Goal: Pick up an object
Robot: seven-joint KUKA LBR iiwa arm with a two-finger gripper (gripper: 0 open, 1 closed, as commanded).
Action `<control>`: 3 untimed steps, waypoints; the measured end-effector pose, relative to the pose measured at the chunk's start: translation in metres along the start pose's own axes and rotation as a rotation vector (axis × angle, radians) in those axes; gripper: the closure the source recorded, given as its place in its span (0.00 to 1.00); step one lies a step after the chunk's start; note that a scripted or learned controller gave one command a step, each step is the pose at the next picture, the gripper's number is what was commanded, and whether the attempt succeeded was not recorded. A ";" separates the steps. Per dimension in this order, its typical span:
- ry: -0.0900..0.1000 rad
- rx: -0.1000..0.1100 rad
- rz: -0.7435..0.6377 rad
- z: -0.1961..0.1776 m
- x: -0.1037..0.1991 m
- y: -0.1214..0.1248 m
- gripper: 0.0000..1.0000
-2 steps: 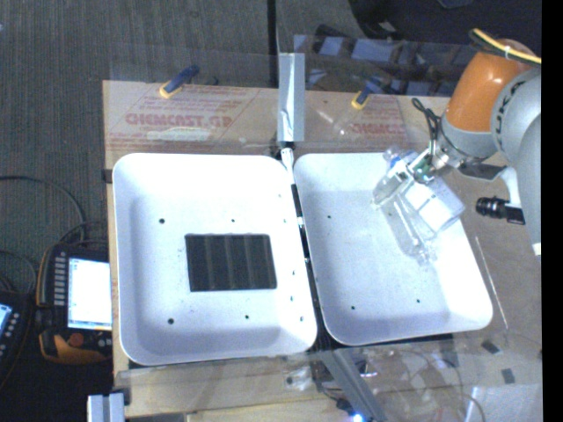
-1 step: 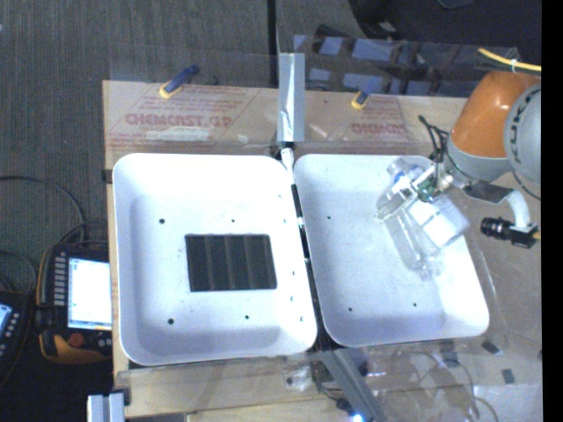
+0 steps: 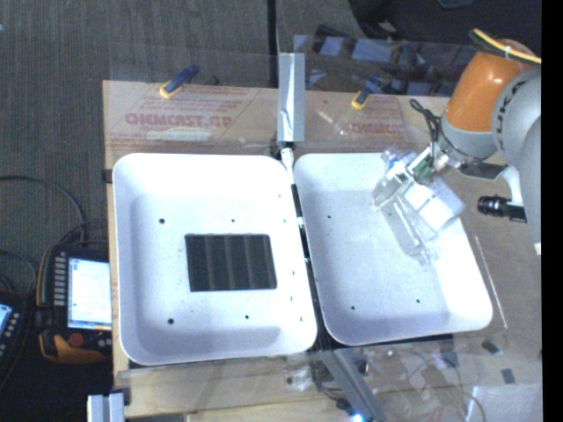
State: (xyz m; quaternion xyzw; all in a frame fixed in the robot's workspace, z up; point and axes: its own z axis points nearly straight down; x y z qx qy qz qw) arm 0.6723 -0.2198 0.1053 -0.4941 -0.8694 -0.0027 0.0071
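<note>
Currently the gripper (image 3: 413, 214), finger state indeterminate, hangs over the right bin (image 3: 457, 310); target the dark ribbed block (image 3: 230, 262) in the left bin (image 3: 141, 236), 1 descent.

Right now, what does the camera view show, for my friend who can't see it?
A grey robot arm with an orange band holds its see-through gripper above the right white bin. A flat dark ribbed rectangle lies in the left white bin.

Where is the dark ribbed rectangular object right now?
The dark ribbed rectangle lies flat near the middle of the left bin, well away from the gripper, which is over the right bin.
</note>
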 end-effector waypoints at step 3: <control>-0.028 -0.006 -0.188 -0.001 0.012 -0.002 0.00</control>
